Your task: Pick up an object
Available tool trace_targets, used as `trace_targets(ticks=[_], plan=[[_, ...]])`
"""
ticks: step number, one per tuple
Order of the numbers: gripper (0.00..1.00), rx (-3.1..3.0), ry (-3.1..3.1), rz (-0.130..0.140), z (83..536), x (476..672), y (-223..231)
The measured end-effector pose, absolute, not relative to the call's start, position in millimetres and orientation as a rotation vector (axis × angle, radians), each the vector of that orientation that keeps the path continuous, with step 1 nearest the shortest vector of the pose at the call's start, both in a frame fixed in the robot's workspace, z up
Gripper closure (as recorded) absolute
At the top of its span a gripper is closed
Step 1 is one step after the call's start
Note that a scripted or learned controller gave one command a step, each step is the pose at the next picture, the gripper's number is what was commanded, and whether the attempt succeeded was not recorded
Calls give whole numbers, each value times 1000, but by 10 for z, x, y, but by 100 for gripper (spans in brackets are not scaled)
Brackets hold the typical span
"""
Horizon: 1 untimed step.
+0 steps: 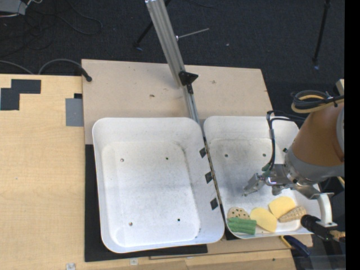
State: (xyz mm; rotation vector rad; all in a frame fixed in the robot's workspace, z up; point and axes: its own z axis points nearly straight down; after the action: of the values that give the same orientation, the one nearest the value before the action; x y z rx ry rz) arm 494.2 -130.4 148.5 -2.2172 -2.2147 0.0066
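Camera view: two white bins side by side on the bench. Left bin [147, 184] bare inside, just speckles and a few small holes. Right bin [242, 151] has all the objects bunched at its near corner: a round cookie [238, 213], a green piece [243, 225], a yellow blob [264, 219], a second yellow piece [281, 205] and a tan cone [292, 214].

The cone's long axis runs left-right, slightly tilted, narrow end toward the right; it touches the second yellow piece. Green piece lies roughly left-right too, against the blob and just under the cookie.

Arm [318, 145] comes in from the right, over the right bin's right side, covering part of the rim. Gripper [254, 185] is low over the bin floor, left of the yellow pieces, apart from them; nothing seen between the fingers, and how far open they are I can't tell.

A metal rail [169, 44] slants from the back down to the seam between the bins; black clips sit along that seam. Bench is tan board, light wood panel at left, dark floor with cables behind.
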Motion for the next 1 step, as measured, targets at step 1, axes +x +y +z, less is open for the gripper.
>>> trace_targets(ticks=[1], plan=[[0, -2216, -2214, 7, 946, 4923, -1292]])
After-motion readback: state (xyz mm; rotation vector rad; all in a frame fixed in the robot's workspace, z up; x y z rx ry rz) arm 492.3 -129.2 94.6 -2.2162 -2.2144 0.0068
